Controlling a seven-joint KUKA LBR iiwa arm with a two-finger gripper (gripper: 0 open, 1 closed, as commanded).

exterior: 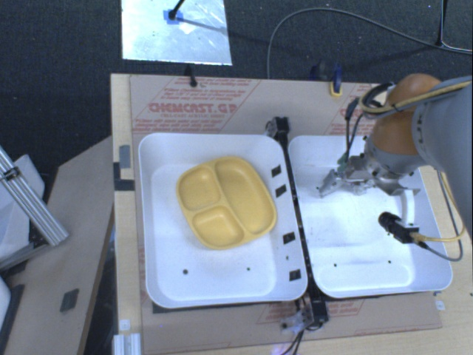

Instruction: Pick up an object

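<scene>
I judge I'm at the approach step: the gripper [325, 188] hangs over the right bin [369, 272], its grasp state I cannot tell, so next I must cross to the yellow divided plate [225, 200] in the left bin [166, 272].

Yellow plate [225, 201] in left bin [159, 272]

Yellow divided plate [225, 201], rounded-rectangular, with three compartments: two at the far side and one at the near side. It lies flat, right way up, slightly rotated, near the centre of the left white bin [170, 272], apart from all four walls.
</scene>
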